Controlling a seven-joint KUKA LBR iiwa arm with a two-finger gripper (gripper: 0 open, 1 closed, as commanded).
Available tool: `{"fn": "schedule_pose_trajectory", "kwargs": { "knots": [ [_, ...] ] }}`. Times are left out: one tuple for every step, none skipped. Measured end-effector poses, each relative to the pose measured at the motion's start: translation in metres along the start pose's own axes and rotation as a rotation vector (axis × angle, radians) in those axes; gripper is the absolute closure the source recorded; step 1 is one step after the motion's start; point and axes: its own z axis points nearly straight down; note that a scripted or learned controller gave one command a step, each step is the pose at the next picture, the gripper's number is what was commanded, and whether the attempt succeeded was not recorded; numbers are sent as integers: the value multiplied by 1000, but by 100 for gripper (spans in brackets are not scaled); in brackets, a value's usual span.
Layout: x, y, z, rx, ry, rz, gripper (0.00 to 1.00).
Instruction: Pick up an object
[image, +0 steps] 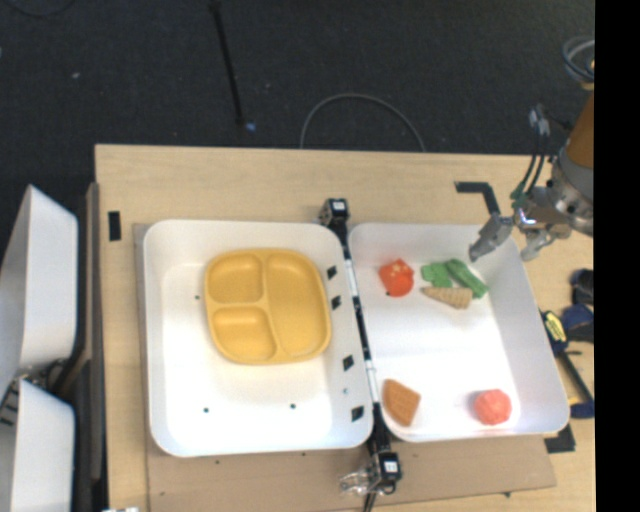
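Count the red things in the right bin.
2: a red tomato-like piece at the far left, and a round red ball at the near right. None seem hidden.

A pale wooden tabletop (250, 180) stands on dark speckled floor (150, 70); a thin cable (362, 100) loops behind it.

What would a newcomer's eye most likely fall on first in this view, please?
Probably the yellow divided plate, lying alone in the left bin. Next, the small bright pieces scattered in the right bin: a red tomato-like piece and green piece at the far end, an orange piece and pink ball nearer. The gripper hovers over the right bin's far corner.
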Motion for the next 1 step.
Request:
{"fn": "schedule_pose_trajectory", "kwargs": {
  "knots": [
    [1,2,-8,-13,-2,-3,0]
  ]
}}
